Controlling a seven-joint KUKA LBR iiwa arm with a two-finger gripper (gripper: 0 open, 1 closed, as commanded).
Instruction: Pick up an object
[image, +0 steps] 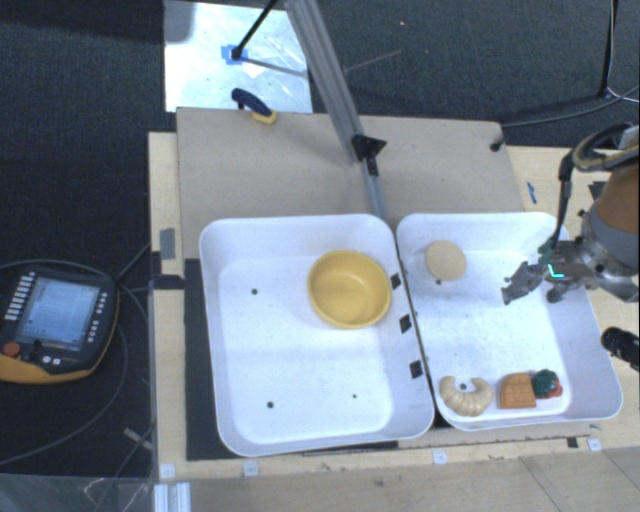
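Over the right bin (585, 340), near its right wall, the pincer (532, 283) hangs at the end of the grey arm, whose orange band shows at the view's right edge. A small green light glows just behind the fingers. Whether the pincer is open or closed cannot be told from this slanted view, and nothing can be seen between its tips.

The right bin carries four things. A round tan ball (445, 261) sits near the bin's far left corner, well apart from the pincer. Along the near wall lie a pale croissant-shaped piece (467, 395), an orange cracker-like square (517, 391) just beside it, and a small dark green and red item (546, 383) touching the square's right side.

The left bin (240, 400) holds a yellow bowl (349, 288), upright, close to the bin's far right corner.

Both bins rest side by side on the worktop (420, 165), a brown board on which a grey metal pole (340, 95) slants upward from a black clamp. On the dark floor to the left lies a teach pendant (52, 322) with a lit screen.
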